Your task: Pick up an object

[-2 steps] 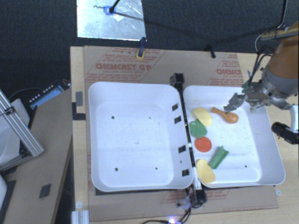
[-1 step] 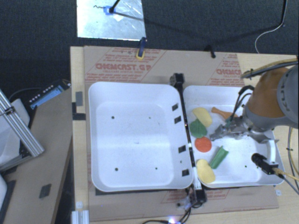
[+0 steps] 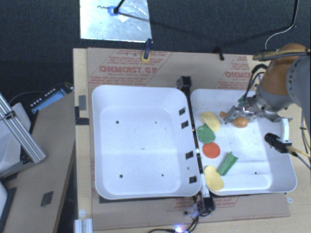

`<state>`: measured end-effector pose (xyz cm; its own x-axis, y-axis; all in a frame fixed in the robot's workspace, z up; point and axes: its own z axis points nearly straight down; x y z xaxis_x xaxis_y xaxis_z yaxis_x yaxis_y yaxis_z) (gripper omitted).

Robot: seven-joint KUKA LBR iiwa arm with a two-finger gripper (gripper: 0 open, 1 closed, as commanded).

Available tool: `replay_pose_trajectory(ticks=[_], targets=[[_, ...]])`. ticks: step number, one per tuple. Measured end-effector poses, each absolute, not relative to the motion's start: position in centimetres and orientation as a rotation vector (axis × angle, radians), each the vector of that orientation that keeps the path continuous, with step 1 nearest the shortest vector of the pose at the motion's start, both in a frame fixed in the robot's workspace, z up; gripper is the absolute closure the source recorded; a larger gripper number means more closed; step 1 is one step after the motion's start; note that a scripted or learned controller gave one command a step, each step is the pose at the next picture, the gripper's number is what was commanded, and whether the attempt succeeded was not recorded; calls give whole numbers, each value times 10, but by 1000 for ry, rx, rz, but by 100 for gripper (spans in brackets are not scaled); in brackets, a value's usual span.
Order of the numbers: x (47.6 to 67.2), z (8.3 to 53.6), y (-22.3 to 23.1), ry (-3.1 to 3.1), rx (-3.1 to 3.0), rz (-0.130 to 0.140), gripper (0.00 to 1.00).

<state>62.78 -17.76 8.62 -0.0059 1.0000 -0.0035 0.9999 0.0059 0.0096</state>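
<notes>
At right bin (image 3: 277, 178), orange obj (image 3: 240, 122) just beside tool (image 3: 232, 114), grip state unclear

there is one camera. it sits high up over the table (image 3: 160, 62) and looks down at a slant, not straight down. the far side of the table is toward 12 o'clock and the near side is toward 6 o'clock. the camera is far enough back to fit both white bins whole: the left bin (image 3: 104, 98) toward 9 o'clock and the right bin (image 3: 282, 178) toward 3 o'clock. it also takes in dark floor (image 3: 39, 33) past the table at 12 o'clock. the arm (image 3: 284, 79) comes in from the 3 o'clock edge.
</notes>
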Motion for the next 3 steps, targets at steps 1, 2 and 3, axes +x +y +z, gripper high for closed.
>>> replay_pose_trajectory(ticks=[1, 2, 3], targets=[[625, 96, -177, 2224, 2211, 5, 100], [664, 84, -113, 2235, 2212, -1, 100], [671, 193, -56, 2227, 2204, 15, 100]])
